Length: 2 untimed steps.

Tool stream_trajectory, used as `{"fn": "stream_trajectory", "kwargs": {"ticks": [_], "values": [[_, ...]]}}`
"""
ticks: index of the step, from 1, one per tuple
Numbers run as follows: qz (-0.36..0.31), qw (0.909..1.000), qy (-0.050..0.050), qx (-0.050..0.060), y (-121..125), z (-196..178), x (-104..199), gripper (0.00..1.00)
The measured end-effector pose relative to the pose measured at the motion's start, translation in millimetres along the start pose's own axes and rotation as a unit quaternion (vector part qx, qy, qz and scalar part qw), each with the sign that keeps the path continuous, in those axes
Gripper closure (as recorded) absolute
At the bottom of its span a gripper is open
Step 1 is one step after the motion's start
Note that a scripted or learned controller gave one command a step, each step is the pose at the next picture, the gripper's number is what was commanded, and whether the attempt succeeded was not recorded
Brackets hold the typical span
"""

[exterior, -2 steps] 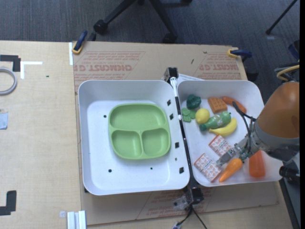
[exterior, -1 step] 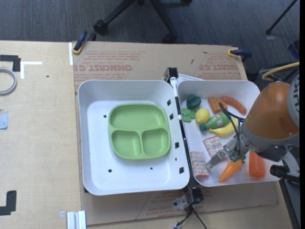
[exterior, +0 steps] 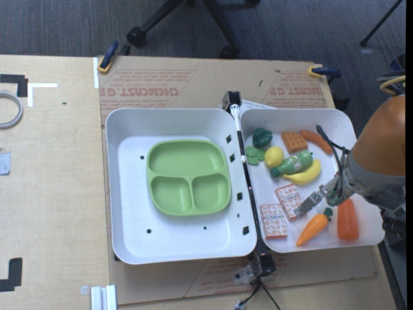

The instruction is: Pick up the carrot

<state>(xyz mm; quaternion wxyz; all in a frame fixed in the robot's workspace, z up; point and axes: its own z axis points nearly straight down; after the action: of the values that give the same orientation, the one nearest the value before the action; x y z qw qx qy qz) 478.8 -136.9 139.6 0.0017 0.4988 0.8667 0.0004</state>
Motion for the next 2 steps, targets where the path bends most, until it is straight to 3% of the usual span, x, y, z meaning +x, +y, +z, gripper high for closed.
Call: {"fn": "stream_trajectory", "kwargs": {"ticks": [1, 2], "values": [[-0.159, 0.9873, -0.003, -0.001, 13, 42, 19, 0.0], [-0.326, 0.9455, 0.0, -0.001, 17, 8, 28, 0.0]]}}
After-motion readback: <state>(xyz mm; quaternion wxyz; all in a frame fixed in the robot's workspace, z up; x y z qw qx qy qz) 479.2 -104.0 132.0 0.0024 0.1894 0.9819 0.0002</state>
